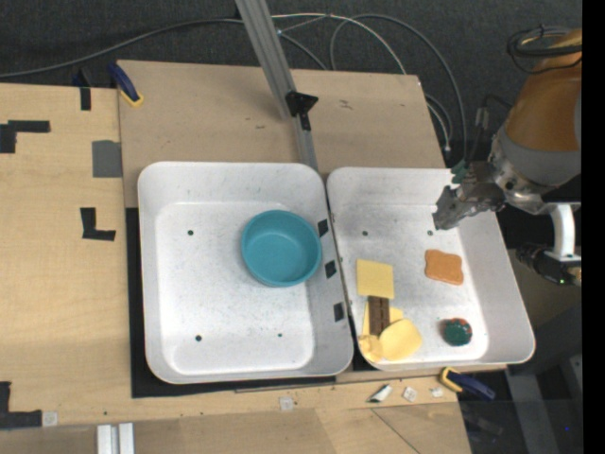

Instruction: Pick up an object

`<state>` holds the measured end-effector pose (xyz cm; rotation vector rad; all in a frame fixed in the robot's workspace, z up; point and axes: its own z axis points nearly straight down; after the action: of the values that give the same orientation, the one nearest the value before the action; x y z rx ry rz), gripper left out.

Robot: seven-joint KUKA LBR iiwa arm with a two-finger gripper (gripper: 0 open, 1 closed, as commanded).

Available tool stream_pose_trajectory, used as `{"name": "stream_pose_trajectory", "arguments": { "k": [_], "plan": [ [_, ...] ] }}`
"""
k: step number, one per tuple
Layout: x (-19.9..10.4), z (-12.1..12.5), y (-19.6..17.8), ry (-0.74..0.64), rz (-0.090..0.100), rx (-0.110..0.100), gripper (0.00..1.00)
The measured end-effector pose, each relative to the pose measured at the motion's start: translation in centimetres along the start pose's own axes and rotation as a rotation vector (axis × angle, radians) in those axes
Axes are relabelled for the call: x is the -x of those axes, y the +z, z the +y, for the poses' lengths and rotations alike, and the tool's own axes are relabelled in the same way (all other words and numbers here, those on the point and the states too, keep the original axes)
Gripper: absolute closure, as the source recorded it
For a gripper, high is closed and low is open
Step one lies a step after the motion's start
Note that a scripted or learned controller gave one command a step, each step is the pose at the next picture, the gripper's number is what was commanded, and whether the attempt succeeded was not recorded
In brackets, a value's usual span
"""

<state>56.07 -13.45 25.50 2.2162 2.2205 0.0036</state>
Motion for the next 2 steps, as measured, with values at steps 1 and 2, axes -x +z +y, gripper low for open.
{"name": "stream_pose_trajectory", "arguments": {
  "k": [1,2],
  "plan": [
    [-5.4,2.1,1.5,-0.005,0.003,-0.006,1.00],
    [-10.1,3.3,1.1,-0.005,0.003,-0.005,1.00]
  ]
}}
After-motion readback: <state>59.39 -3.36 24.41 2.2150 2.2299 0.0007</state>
